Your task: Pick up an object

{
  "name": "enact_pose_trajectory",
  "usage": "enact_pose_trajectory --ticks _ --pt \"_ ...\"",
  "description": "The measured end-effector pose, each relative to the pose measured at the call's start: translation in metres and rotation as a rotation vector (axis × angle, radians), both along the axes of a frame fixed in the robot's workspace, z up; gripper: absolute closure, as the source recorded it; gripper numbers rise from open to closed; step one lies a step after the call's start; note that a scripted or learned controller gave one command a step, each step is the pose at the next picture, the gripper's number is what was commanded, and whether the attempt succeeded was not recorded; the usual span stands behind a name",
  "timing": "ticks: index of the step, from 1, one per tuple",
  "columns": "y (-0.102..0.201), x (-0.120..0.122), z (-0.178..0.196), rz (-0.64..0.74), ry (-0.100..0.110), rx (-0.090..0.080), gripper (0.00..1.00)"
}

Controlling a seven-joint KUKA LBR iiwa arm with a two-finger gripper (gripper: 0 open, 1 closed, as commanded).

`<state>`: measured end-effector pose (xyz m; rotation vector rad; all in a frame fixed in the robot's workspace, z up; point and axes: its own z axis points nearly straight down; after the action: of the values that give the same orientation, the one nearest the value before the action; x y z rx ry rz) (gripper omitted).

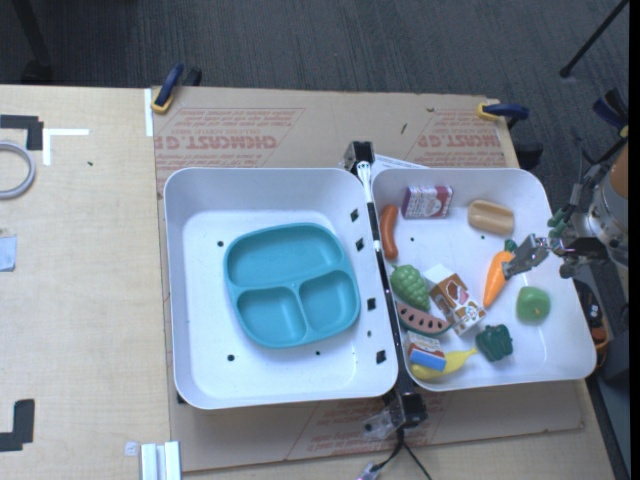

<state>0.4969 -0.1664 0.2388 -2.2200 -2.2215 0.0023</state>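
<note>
White plastic makes up both shallow bins on your bench: the left bin carries a turquoise three-compartment plastic tray, and the right bin carries the toy food you are picking from. Your two-finger gripper sits over the right bin, near its right wall, reaching in from the right. Its dark fingers look slightly apart, and you can see nothing clamped between them. The fingertips are just beside the top of the orange toy carrot, which lies tilted; you cannot tell from this angle whether they touch it.

Near the gripper you have a round green toy apple below it and a tan bread-roll shape above and to the left. Further left lie a small red-and-white carton, a red sausage along the dividing wall, a bumpy green vegetable, a small printed box, a watermelon slice, a yellow banana and a dark green broccoli floret.
</note>
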Motion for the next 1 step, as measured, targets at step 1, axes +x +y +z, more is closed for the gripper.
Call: enact_pose_trajectory --ticks 1 --pt "0.0295 0.0345 -0.1251 -0.001 -0.002 0.002 0.00"
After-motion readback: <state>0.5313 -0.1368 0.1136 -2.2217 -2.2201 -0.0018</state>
